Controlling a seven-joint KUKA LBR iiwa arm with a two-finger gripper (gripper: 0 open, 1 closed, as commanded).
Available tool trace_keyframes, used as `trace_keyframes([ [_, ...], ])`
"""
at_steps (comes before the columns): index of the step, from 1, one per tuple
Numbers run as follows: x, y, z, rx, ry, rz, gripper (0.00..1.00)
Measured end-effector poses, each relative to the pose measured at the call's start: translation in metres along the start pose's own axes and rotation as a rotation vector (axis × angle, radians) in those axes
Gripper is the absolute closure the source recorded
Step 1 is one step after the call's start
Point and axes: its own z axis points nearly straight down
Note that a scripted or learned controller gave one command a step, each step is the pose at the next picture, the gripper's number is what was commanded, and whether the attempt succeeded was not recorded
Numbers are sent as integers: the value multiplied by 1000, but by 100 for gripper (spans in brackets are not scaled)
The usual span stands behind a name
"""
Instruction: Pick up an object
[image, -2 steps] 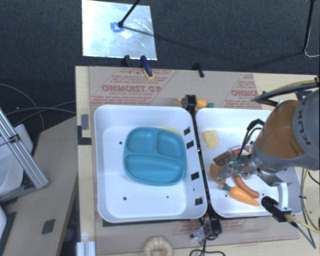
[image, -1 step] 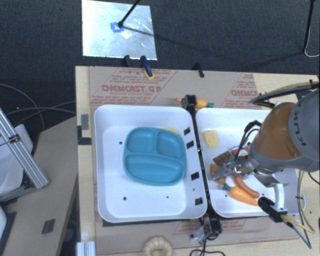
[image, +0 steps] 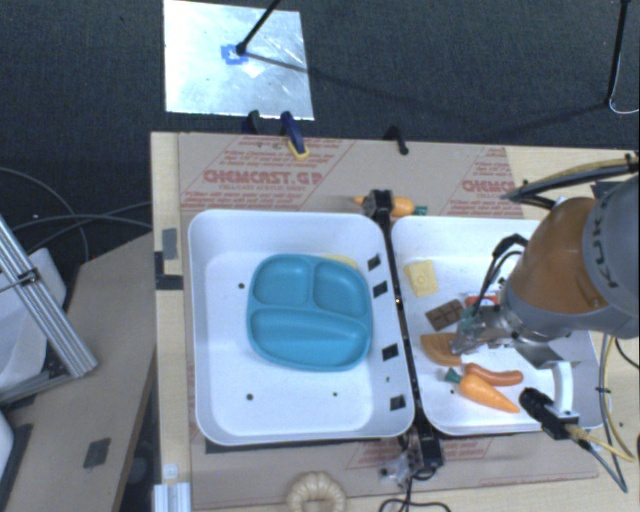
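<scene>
My gripper (image: 468, 335) reaches down into the right bin (image: 470, 232), low over its left middle. Its tip sits right at an orange-brown slice (image: 437, 348) and beside a dark brown chocolate piece (image: 444, 314). A toy carrot (image: 487, 392) with a green end lies just in front of the gripper, and a second orange piece (image: 500, 376) lies above it. A pale yellow cheese square (image: 422, 277) lies farther back in the same bin. Nothing can be made out between the gripper's tips.
A blue divided plate (image: 305, 310) lies in the left bin (image: 220, 300). A black divider with clips (image: 392, 300) runs between the bins. The arm's orange band (image: 565, 255) covers the right bin's right side. An orange object (image: 400, 207) sits behind the bins.
</scene>
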Motion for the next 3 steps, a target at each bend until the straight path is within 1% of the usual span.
trace_keyframes([
  [1,9,6,-50,6,-5,-4,100],
  [2,12,10,-114,4,-5,-4,100],
  [3,12,11,-124,9,-4,-4,100],
])
